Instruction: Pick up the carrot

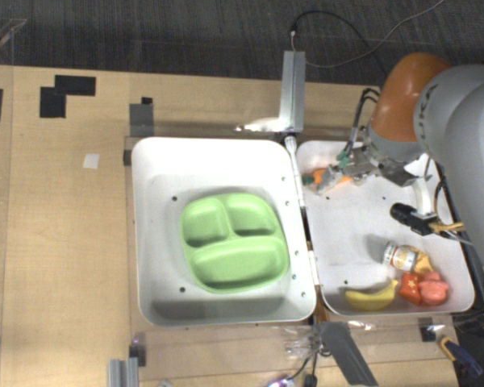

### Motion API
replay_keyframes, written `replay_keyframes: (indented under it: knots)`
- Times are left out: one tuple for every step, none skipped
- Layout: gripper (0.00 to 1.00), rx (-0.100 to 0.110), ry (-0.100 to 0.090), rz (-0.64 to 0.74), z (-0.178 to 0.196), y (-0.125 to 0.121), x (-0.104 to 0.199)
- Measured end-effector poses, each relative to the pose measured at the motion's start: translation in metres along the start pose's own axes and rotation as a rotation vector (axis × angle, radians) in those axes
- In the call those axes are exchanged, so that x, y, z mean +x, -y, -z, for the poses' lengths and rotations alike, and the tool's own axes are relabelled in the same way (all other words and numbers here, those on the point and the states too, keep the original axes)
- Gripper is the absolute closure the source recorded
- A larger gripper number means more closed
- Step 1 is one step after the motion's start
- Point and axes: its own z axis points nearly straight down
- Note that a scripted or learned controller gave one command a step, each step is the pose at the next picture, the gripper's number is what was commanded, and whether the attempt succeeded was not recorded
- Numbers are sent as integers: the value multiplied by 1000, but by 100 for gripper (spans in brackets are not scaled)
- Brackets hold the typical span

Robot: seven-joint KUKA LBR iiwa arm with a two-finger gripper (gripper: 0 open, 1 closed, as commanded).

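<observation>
Carrot (331,177) at 10 o'clock in right bin (363,297) | gripper (347,166) touching it, jaw state cannot be told | no legible labels

Smooth, matt white plastic in both bins (149,240); glossy green plastic in the divided tray (234,240). Pale wood-grain bench top (56,240), brushed metal post (294,91) at the bins' far edge. Satin grey casing and glossy orange band (403,95) on the arm (468,127).

I'm in a robotics lab: plywood worktop (56,240) w/ black tape marks (64,93), metal brackets (293,91), loose cables (363,35), grey carpet (145,14).
</observation>
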Motion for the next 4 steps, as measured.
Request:
replay_keyframes:
  knots:
    - [0,29,-9,-151,-2,-14,-5]
    - [0,1,1,-82,108,-14,-35]
    - [0,4,-1,-226,98,-28,25]
    - [0,-4,1,-145,14,-6,12]
